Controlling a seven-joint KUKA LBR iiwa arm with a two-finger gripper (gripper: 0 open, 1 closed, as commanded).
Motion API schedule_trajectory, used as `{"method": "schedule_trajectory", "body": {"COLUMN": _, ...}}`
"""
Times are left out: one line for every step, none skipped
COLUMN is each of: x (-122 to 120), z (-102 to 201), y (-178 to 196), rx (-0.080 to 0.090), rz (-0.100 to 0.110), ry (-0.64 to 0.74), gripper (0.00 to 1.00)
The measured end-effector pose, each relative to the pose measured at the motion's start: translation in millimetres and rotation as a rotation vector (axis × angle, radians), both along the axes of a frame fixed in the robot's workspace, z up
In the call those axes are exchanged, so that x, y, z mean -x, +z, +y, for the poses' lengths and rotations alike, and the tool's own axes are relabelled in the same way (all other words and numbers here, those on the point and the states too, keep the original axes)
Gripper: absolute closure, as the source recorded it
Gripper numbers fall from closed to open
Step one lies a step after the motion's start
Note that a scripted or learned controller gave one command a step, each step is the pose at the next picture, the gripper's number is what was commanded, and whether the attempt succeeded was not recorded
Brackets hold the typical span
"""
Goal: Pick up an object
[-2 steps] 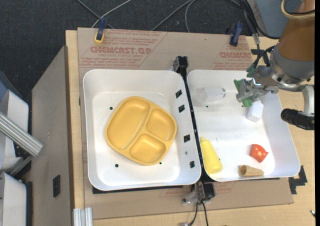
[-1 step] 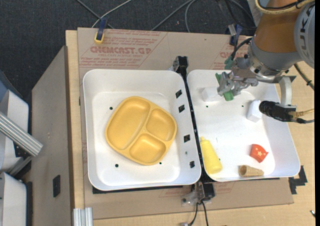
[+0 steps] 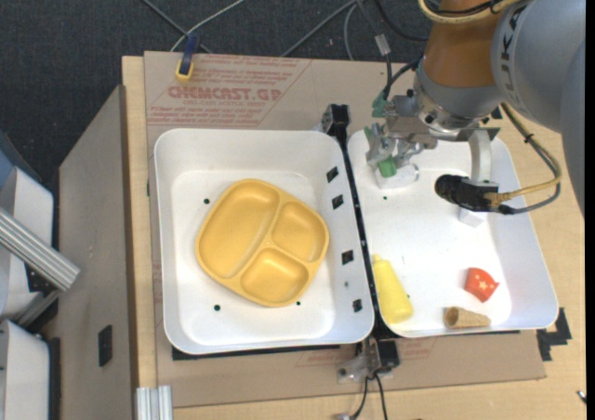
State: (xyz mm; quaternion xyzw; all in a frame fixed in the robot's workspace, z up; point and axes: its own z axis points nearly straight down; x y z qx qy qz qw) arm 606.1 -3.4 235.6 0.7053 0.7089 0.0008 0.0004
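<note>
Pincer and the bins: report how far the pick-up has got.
Nothing looks picked yet. The yellow divided plate lies flat in the left bin. In the right bin the yellow bottle-shaped piece, the red piece and the tan piece all rest on the floor near the front. In hand: the pincer hangs over that bin's far left corner, away from them. Left: reaching an object, gripping, lifting.

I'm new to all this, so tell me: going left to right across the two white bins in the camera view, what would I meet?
Yellow divided plate → yellow squeeze bottle → tan cone-shaped piece → small red object.
</note>
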Motion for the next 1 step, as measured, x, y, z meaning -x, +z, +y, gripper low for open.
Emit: {"method": "schedule_trajectory", "body": {"x": -20.9, "z": 61.5, "y": -5.1, "rx": -0.002, "rz": 0.000, "ry": 0.003, "gripper": 1.00}}
